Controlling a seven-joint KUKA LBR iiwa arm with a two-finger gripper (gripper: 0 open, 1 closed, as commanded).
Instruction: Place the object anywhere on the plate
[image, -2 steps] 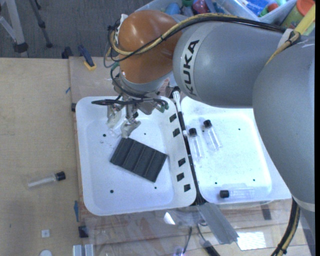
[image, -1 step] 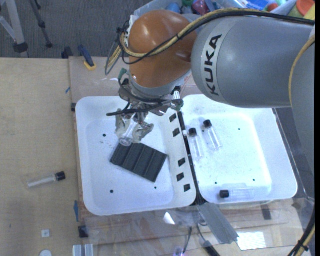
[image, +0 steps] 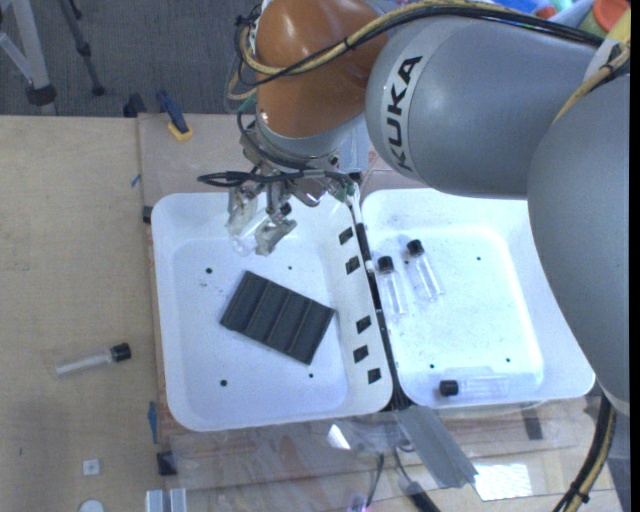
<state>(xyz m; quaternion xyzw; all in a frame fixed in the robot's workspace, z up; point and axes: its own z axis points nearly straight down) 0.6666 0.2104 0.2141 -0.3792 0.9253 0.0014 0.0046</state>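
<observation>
Gripper sits over the back of the left shallow white bin, just behind the dark grey ribbed rectangular plate; something pale and translucent shows between the fingers, looks like a clear plastic vial, so grasping it as far as I can see; the vial is above the bin floor, near the plate's back edge but not on it; plate lies flat, tilted diagonally, mid-bin; right white bin carries three more clear vials with black caps: two side by side near its left-centre, one lying along the front wall; another black-capped clear vial lies on the wooden table well left of the bins; grey arm with orange band reaches in from the right.
</observation>
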